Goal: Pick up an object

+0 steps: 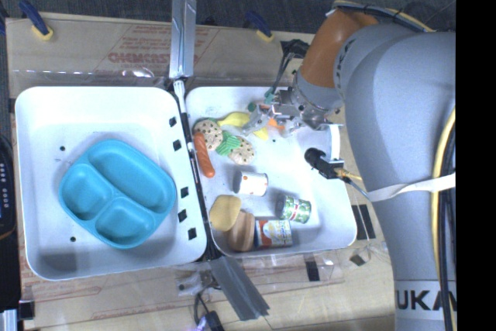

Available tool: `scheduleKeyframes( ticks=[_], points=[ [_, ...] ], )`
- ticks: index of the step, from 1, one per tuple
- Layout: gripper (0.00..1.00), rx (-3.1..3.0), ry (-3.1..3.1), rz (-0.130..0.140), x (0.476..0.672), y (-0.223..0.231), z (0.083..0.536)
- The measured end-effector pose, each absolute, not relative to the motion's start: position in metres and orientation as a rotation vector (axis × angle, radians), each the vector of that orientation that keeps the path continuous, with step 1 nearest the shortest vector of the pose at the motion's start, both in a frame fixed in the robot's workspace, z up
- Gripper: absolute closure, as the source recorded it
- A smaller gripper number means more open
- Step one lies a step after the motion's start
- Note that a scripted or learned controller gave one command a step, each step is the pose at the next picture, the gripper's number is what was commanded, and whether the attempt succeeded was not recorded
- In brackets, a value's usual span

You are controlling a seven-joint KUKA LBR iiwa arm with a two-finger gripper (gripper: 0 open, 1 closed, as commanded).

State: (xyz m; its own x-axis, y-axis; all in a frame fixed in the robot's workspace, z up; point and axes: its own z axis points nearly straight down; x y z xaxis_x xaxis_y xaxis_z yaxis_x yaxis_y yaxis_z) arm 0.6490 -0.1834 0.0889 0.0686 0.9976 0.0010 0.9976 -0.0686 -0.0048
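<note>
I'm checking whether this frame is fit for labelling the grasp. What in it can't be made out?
- Gripper, camera view: small and mixed in with the coloured toys around it, so its fingers and any grasp can't be judged.
- Can label: too small to read.
- Right bin: its right side is hidden under the arm.
- Brown item: partly covered by the yellow piece.
</note>
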Motion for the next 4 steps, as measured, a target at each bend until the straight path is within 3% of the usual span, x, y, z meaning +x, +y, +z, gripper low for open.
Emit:
scheduleKeyframes(
  ticks=[1,2,3,4],
  points=[
    [1.0,-2.276,-2.143,0.02,0.647,-0.182,0.093],
    [1.0,-2.215,-2.235,-0.007,0.627,-0.147,0.203],
    [1.0,-1.836,-2.553,0.001,0.657,-0.085,0.192],
    [0.0,-1.835,-2.553,0.001,0.657,-0.085,0.192]
  ],
)
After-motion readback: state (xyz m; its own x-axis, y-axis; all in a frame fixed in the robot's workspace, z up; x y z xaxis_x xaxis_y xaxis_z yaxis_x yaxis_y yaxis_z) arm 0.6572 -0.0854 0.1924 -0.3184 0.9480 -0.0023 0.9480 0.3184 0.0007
